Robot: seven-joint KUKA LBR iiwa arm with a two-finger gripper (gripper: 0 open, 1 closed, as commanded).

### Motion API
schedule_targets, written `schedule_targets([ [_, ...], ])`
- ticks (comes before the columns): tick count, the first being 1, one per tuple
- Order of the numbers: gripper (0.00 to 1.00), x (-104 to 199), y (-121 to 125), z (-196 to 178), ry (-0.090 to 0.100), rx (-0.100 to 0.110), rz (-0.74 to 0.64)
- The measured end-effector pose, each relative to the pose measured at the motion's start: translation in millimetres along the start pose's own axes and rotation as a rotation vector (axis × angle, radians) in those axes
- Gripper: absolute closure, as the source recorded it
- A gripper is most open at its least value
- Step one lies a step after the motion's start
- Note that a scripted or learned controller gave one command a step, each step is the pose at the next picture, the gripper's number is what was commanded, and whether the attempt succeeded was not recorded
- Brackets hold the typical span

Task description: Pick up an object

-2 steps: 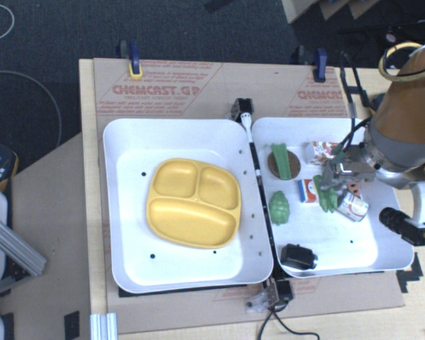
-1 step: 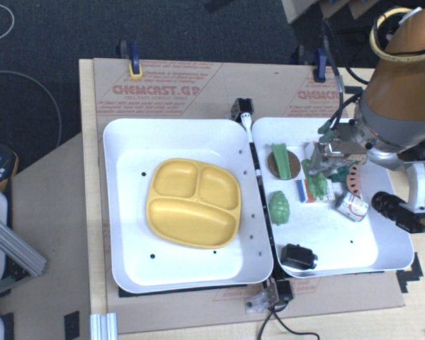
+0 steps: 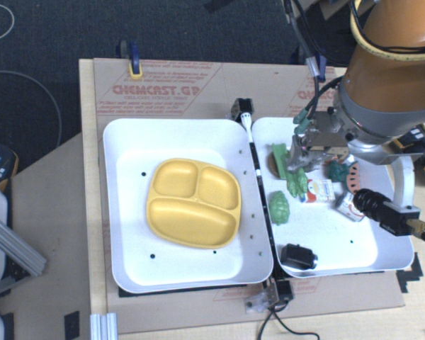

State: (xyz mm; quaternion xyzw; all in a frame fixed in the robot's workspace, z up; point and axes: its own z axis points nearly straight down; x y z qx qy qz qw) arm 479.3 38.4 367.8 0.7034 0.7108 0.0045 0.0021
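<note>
The grey-and-orange arm (image 3: 393, 55) hangs over the right bin (image 3: 368, 250), its tool (image 3: 297, 163) low among small clutter. A green toy (image 3: 296, 183) lies directly beneath it, long axis running away from the yellow tray (image 3: 193, 202). Whether the tool is apart or together, I cannot tell.

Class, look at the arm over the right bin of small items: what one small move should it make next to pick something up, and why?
Probably lower straight down a little. The end effector sits over the upper left of the right bin, just above a long green toy beside the brown piece. Nothing is visibly held between its fingers, so closing now would likely miss.
</note>
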Motion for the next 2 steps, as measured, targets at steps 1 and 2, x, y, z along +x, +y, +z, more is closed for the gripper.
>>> schedule_targets([
  [1,1.00,-5,1,-6,-0.004,0.005,0.008],
  [2,1.00,40,1,-41,-0.002,0.003,0.006],
])
